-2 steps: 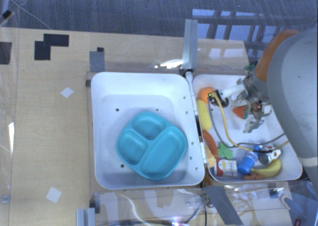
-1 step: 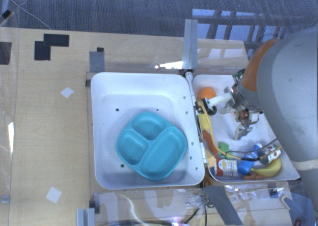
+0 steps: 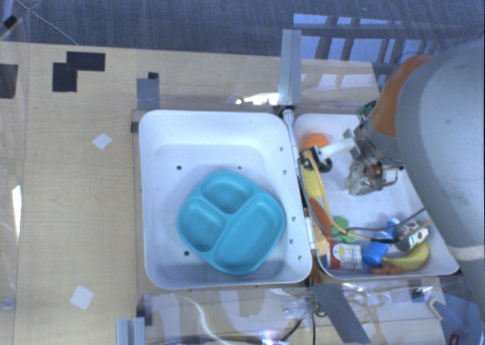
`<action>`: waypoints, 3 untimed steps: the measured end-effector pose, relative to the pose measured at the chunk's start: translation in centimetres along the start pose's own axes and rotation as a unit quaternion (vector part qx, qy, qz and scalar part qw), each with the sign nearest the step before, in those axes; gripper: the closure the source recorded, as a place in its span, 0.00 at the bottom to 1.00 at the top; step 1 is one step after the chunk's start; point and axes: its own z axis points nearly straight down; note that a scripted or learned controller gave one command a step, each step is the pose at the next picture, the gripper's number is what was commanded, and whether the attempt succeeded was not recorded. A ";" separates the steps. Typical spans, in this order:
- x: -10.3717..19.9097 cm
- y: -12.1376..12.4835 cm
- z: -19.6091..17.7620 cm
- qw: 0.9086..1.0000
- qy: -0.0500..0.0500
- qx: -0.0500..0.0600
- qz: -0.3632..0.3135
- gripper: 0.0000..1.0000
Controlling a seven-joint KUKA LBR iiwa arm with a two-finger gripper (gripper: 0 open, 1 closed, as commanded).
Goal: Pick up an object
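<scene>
My gripper (image 3: 362,178) hangs low over the middle of the right bin (image 3: 394,127), above bare white floor, with nothing seen in it. An orange ball (image 3: 315,141) lies to its upper left near the bin's left wall. Along the front of that bin lie a small bottle with a red label (image 3: 344,255), a blue piece (image 3: 375,253), a banana (image 3: 407,258) and a metal utensil (image 3: 383,233). A yellow strip (image 3: 312,178) and an orange stick (image 3: 322,215) run along the left wall, with a green piece (image 3: 339,224) beside them.
The left bin (image 3: 163,184) holds a blue divided plate (image 3: 231,221) toward its front. The grey arm with its orange band (image 3: 394,101) covers the right bin's right side. A metal post (image 3: 289,70) stands behind the wall between the bins.
</scene>
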 end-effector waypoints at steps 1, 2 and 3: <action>1.3 -5.0 -17.0 1.000 -0.002 0.001 0.005 1.00; -3.1 3.8 -6.5 1.000 -0.005 0.001 -0.023 1.00; 0.5 0.7 -9.3 1.000 -0.003 0.001 0.003 1.00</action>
